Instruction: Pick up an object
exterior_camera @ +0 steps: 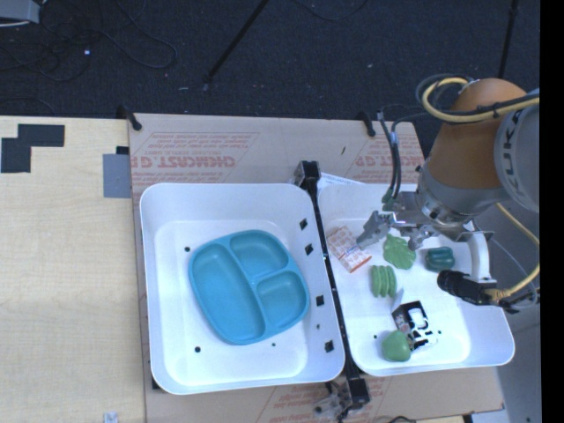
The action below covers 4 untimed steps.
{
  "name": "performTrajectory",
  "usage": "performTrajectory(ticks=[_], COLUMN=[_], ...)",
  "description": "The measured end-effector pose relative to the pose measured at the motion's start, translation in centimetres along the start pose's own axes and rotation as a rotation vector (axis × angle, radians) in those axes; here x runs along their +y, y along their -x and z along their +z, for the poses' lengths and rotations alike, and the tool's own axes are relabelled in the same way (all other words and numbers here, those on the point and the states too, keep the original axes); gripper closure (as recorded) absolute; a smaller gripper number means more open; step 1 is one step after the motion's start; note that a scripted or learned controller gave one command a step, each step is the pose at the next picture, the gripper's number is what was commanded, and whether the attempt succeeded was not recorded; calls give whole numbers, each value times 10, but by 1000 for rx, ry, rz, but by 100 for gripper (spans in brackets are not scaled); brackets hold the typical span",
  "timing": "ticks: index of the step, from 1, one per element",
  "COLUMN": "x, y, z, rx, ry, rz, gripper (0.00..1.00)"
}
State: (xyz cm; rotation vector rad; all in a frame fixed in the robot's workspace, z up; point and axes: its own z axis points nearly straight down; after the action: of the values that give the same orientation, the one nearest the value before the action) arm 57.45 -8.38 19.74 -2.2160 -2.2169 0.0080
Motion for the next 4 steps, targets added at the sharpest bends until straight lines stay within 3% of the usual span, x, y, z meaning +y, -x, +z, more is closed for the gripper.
performTrajectory(ticks=[2,3,4], x=[8,8,6], y=[-3,-1,4], z=[107,94,31], rx=[0,0,-2], ry=[2,3,11], rz=[2,9,9], gripper=[0,100,100])
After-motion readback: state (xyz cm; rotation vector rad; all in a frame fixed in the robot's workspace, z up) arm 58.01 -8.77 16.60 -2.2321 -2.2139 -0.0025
